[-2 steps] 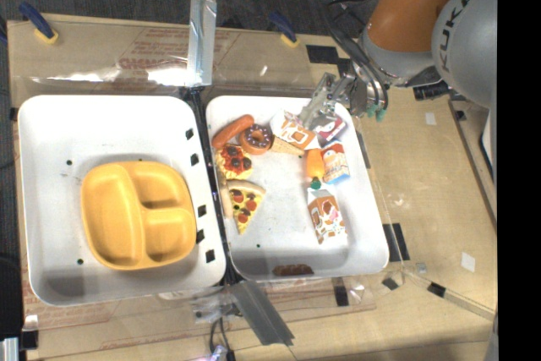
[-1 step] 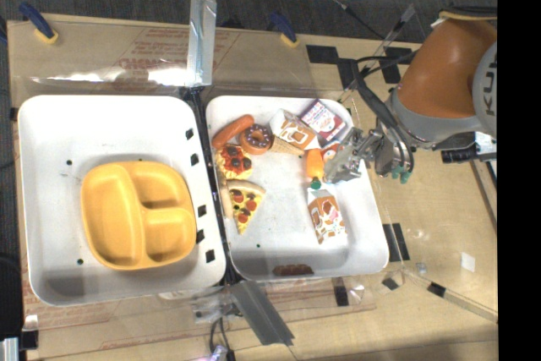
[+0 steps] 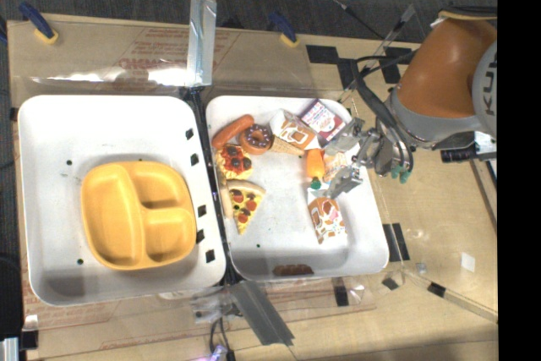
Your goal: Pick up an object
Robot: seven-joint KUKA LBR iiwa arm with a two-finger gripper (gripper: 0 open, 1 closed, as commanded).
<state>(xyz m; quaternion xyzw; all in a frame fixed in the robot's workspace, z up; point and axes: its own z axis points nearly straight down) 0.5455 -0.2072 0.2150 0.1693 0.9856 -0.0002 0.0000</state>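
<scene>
Looking down, camera view: we see two white bins side by side on the worktop (image 3: 439,232), the arm (image 3: 439,80) reaching in from the right.
Left bin (image 3: 42,139): it carries a yellow divided tray (image 3: 138,214) and nothing else we can make out.
Right bin (image 3: 279,254): it carries the toy food, namely a hot dog (image 3: 232,131), a donut (image 3: 258,138), a pizza slice (image 3: 243,204), an orange piece (image 3: 314,164), a purple packet (image 3: 321,120), a brown-and-white packet (image 3: 293,134) and a printed packet (image 3: 326,220).
Tool (image 3: 351,169): it sits low over the right edge of the right bin, just beside the orange piece and above the printed packet.
Tool state: we cannot tell; the metal parts blur together at this angle.
Held item: we see nothing clearly between its tips.
Done so far: we judge the arm has been brought to the pile, no more.
Left to do: closing on one item, likely the orange piece or the printed packet, and lifting it clear of the bin.
Risk: the items near the tool lie close together, so a grasp could nudge a neighbour.
</scene>
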